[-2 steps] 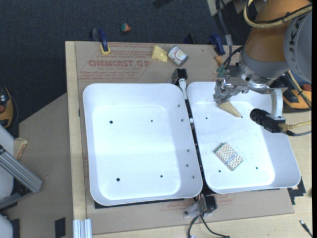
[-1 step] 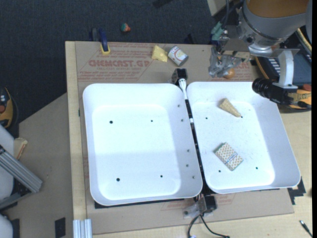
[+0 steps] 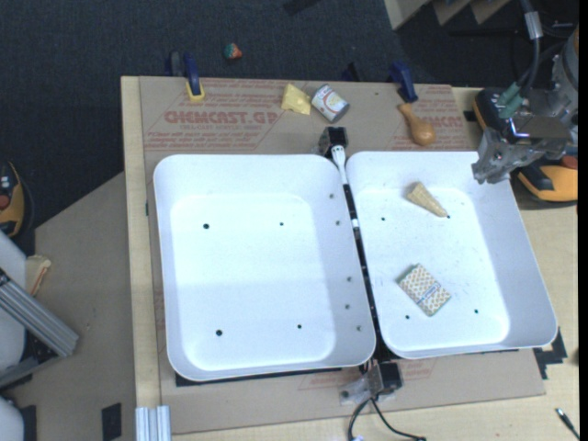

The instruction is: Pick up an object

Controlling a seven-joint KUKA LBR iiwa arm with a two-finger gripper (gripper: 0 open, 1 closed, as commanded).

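The gripper [image 3: 490,168], its grip state impossible to tell, hung at the right bin's [image 3: 514,246] far right rim, apparently pre-grasp; next it needed lowering toward the wedge [image 3: 426,198] inside that bin.

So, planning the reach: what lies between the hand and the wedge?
Just bare white bin floor between hand and wedge, per the camera view.

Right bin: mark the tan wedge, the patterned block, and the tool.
Tan wedge [image 3: 426,199]: camera view, middle of its upper face.
Patterned block [image 3: 424,288]: camera view, centre of its checkered top.
Tool [image 3: 491,168]: camera view, its lower tip, over the right bin's far right rim.
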